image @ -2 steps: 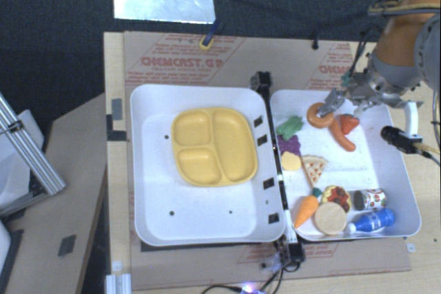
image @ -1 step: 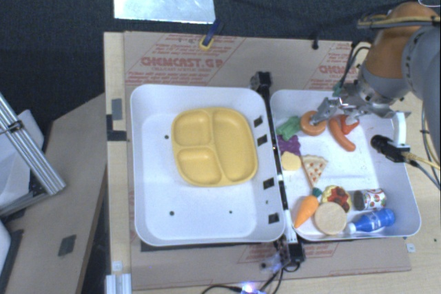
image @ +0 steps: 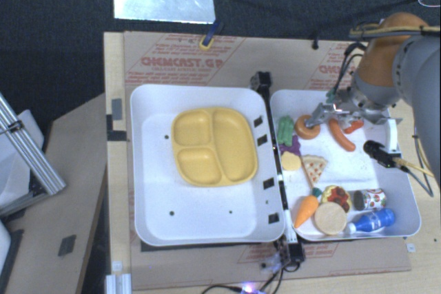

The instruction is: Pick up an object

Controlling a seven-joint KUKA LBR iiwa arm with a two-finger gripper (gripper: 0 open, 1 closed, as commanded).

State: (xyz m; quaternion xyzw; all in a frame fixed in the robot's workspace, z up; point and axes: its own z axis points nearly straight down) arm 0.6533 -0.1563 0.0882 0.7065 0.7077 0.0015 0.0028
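Observation:
The right bin (image: 406, 206) holds several toy foods. An orange doughnut (image: 306, 127) lies at its back left, beside a green vegetable (image: 284, 129). My gripper (image: 322, 113) hangs low over the bin's back, right next to the doughnut's right rim. Just to its right lies an orange-red sausage (image: 342, 135). Whether the gripper touches the doughnut is unclear from this angle, and I see nothing lifted.
Further forward in the right bin lie a pizza slice (image: 315, 169), a carrot (image: 305, 210), a beige round disc (image: 330, 218), a small can (image: 371, 200) and a blue bottle (image: 372, 220). The left bin (image: 148, 169) bears a yellow divided plate (image: 212, 146).

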